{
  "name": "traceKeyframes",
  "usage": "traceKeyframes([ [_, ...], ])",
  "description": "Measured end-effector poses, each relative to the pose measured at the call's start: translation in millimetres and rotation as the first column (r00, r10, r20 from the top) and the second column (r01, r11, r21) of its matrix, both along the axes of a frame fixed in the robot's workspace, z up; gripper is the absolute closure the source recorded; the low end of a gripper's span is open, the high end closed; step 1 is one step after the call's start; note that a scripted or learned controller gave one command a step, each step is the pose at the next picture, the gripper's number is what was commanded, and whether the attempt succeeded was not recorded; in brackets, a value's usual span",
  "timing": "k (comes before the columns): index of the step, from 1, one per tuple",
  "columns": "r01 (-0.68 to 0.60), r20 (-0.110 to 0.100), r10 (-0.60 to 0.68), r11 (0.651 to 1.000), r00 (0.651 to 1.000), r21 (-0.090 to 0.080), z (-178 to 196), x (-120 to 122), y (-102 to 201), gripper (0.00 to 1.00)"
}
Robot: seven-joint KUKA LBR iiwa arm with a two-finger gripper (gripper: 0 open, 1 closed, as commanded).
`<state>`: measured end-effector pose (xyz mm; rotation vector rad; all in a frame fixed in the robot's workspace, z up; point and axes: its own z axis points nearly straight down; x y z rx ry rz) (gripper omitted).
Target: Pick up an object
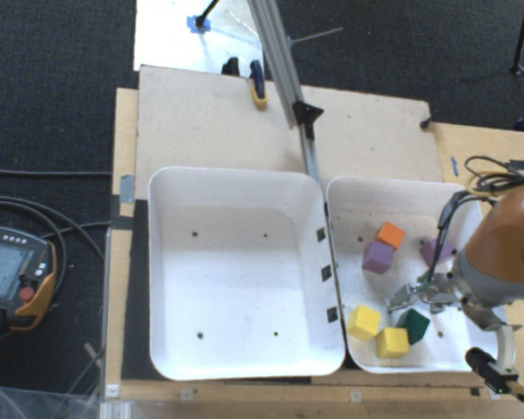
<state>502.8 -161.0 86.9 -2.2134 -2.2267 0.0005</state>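
Several small blocks lie in the right bin (352, 201): an orange block (390, 234), a purple block (378, 256), two yellow blocks (364, 322) (393, 342) and a dark green block (414, 325). Another purple block (430, 251) is partly hidden behind the arm. My gripper (418, 300) hangs low over the bin's front half, just above and behind the green block. Its metal fingers (401, 300) stand apart, open, with nothing between them.
The left bin (166, 242) sits beside the right one, and a row of black clips (326, 272) marks their shared wall. A slanted metal pole (281, 58) crosses the back board. A teach pendant (2, 275) lies on the floor at far left.
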Motion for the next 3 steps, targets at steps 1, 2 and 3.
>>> traceKeyframes([
  [1,-0.007,-0.027,0.007,1.000,1.000,-0.002,2.1,91.9,13.5,0.00],
  [2,0.005,-0.065,-0.006,1.000,0.998,-0.006,-0.9,104.9,16.4,0.00],
  [3,0.005,-0.076,-0.005,1.000,0.997,0.001,-2.1,106.8,22.8,0.00],
])
